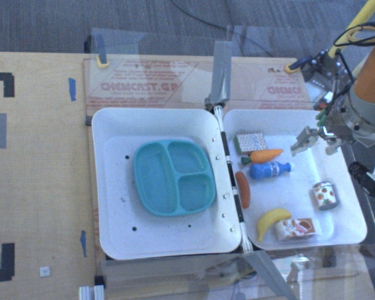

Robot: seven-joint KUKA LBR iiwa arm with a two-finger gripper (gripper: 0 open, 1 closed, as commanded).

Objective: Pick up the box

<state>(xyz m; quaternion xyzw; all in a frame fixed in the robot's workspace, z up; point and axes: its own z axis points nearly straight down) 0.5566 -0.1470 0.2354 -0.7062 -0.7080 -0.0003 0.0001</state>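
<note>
1. We see the gripper (317, 140) at the right of the frame, over the upper right part of the right bin (356, 230). Its fingers look spread and released, with nothing between them.
2. We take the box (250, 142) to be the small speckled one near the upper left corner of that bin, well apart from the gripper.
3. A carrot (265, 155) lies just below the box, touching or nearly touching it, and a blue bottle (269, 169) lies under the carrot. We judge that a finger coming down on that side could hit the carrot or pinch it along with the box.
4. The box sits close to the bin's wall, so a finger could strike the rim there.
5. A carton (295, 229) beside the banana (272, 221) at the lower part of the bin is also box-like, and we could go for the wrong thing.
6. The sausage (242, 189), the can (324, 195) and the left bin's teal tray (174, 177) lie clear of the reach.
</note>
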